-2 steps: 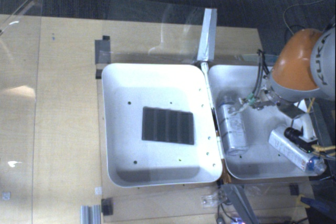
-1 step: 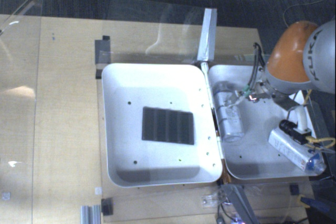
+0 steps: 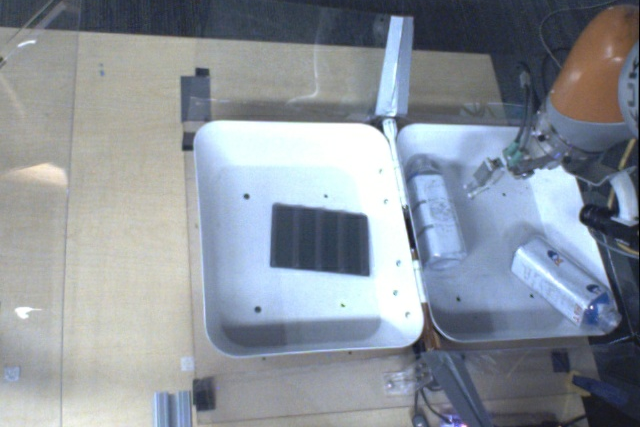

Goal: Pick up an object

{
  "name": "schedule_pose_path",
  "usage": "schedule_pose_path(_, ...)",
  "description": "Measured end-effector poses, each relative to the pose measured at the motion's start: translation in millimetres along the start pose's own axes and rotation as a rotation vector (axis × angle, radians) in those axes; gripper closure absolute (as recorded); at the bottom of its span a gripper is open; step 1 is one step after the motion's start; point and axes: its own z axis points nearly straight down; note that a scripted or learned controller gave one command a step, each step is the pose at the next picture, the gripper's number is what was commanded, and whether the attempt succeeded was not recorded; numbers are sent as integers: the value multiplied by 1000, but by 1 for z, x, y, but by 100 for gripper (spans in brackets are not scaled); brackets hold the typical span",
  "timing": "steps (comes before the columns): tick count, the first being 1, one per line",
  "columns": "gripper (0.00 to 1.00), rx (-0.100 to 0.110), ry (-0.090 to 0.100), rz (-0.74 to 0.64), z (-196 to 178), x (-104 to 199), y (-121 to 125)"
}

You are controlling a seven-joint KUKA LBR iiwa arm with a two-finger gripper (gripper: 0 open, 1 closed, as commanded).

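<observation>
The tool hangs over the upper middle of the right bin, reaching in from the arm at the upper right of the frame. Its two fingers look slightly spread, with nothing between them, and their tips point down and left above bare white floor.

Just left of the tool and below it lies a can, lengthwise along the bin's left wall and close against it, so there is little room on that side. White floor lies open between the can and the tool.

Toward the lower right of the bin a bottle lies on its side at a slant, its blue cap near the right rim. An open strip of floor runs between the can and the bottle.

The left bin touches the right bin along their shared rim at mid-frame. A dark ribbed pad lies flat at its centre, well apart from all four walls, with bare floor all round.

The counter stretches bare to the left of the frame.
</observation>
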Motion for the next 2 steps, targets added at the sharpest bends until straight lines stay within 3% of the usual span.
schedule_pose_path(1,0,-2,-1,-218,74,-8,-33)
schedule_pose_path(2,0,1,-31,-275,70,21,-1)
